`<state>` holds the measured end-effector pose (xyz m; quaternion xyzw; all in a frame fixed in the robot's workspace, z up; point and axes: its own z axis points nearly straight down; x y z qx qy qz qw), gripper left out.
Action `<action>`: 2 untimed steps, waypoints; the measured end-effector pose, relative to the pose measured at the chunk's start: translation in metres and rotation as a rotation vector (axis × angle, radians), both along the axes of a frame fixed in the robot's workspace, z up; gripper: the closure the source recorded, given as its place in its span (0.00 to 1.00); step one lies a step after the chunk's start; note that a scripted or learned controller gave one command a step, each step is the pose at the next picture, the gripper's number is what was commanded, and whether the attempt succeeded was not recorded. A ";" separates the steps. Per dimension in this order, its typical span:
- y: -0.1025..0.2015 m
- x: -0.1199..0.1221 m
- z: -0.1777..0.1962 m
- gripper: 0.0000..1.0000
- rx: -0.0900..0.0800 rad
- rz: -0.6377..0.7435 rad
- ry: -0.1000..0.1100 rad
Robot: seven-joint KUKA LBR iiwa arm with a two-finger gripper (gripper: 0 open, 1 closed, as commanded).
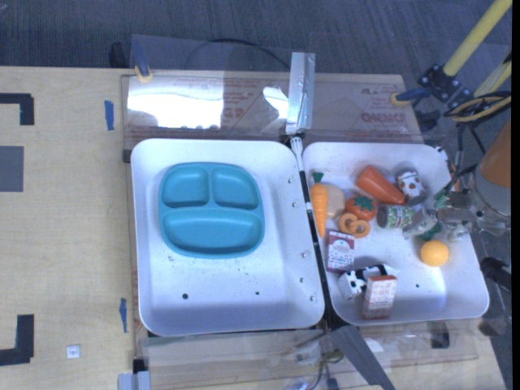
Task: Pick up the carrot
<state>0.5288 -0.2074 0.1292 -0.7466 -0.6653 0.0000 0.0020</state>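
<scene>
The carrot (319,207) is light orange with a green top. It lies lengthwise against the left wall of the right bin (463,299), green end pointing to the back. A darker orange-red tapered vegetable (380,184) lies further right at the back. My gripper (449,215) is at the bin's right side, low over a green can (396,216) and above an orange ball (435,253). It is well to the right of the carrot, and nothing is visibly held.
The left bin (154,291) holds a blue divided plate (213,210). Around the carrot are a small tomato (358,208), a pink carton (340,252), a black-and-white toy (353,281), a red-and-white box (379,295) and a small ball (410,184).
</scene>
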 end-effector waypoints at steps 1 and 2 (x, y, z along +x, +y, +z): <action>0.005 -0.029 -0.036 0.00 0.010 0.042 -0.004; 0.035 -0.030 0.038 0.00 -0.004 0.123 -0.009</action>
